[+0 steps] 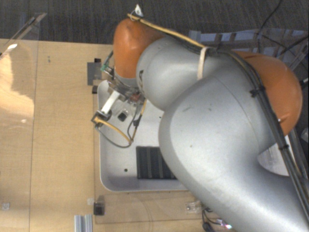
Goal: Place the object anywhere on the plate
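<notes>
Your pale wooden bench carries a shallow white bin, and dark ribbed carpet runs along the far side of the bench beyond it. A small black fitting sits on the wood at the bin's far left corner, and another just off its near left corner. The grey arm crosses the bin from the right and hides most of its floor. Its orange-banded wrist tips down over the bin's far left end. The gripper hangs low there, but you cannot tell whether it is spread or closed. A black ribbed block lies on the bin floor by the near wall, well apart from the gripper and partly under the arm. To the right of the bin, past the arm, is a pale curved surface; you cannot tell whether it is the plate.
</notes>
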### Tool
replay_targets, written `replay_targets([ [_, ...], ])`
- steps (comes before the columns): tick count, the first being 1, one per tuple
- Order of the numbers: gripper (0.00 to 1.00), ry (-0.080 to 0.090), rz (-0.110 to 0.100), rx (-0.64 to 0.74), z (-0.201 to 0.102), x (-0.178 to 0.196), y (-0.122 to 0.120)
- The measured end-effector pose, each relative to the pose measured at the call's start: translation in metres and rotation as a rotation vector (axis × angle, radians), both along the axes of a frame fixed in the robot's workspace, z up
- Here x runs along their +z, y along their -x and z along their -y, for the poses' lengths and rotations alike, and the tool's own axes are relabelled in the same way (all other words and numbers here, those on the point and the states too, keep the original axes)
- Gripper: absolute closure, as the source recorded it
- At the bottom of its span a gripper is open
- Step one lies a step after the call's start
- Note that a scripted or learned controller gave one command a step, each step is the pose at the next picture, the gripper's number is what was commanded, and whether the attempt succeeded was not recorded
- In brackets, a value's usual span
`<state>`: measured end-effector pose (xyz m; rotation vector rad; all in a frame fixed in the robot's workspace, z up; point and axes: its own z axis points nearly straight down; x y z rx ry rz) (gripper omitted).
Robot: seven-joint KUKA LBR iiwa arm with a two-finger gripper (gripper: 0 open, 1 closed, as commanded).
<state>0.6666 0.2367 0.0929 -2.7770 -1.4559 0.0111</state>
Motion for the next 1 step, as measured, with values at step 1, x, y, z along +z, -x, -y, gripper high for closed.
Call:
replay_targets([
  [1,1.0,-0.004,0.02,0.166,0.031,-0.0021,0.0776],
])
